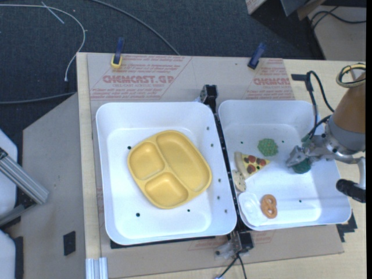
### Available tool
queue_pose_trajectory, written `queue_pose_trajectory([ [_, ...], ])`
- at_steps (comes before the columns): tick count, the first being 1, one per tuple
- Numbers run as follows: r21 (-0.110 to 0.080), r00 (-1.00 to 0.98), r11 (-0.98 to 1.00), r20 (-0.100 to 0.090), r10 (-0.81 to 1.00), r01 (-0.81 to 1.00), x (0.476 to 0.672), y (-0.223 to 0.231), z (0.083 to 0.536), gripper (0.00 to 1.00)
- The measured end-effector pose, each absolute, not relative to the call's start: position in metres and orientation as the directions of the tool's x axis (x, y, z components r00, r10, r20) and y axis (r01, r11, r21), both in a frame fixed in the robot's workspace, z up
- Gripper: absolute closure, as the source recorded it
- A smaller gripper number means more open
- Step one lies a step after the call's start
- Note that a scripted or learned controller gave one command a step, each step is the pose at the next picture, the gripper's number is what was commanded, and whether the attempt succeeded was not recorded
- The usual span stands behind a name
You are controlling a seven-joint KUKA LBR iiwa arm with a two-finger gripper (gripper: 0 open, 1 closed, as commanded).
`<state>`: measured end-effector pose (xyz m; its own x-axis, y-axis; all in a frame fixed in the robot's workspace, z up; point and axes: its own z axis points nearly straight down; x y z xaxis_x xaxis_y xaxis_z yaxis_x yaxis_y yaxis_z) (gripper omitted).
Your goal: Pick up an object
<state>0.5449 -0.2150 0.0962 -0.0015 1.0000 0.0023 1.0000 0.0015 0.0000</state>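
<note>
In the right bin (325, 214) my gripper (299, 157) hangs low near the right wall, with the grey and orange arm (350, 118) reaching in from the right. A small dark green object (302, 168) shows directly under the gripper's tip, partly covered by it. Whether it is gripped cannot be told. To the left lie a light green broccoli-like piece (268, 147), a toy pizza slice (251, 163) and, nearer the front, an orange pretzel (268, 206).
The left bin (116, 214) holds a yellow divided plate (169, 168). A pale flat piece (239, 179) lies against the right bin's left wall. A black cable (314, 97) runs along the arm. Blue clamps (118, 52) (256, 55) sit at the board's far edge.
</note>
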Motion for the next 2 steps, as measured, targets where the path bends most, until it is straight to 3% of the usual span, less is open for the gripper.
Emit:
queue_pose_trajectory([
  [2, 0.006, -0.001, 0.001, -0.002, 1.0, 1.0, 0.548, -0.223, 0.187, 1.0],
])
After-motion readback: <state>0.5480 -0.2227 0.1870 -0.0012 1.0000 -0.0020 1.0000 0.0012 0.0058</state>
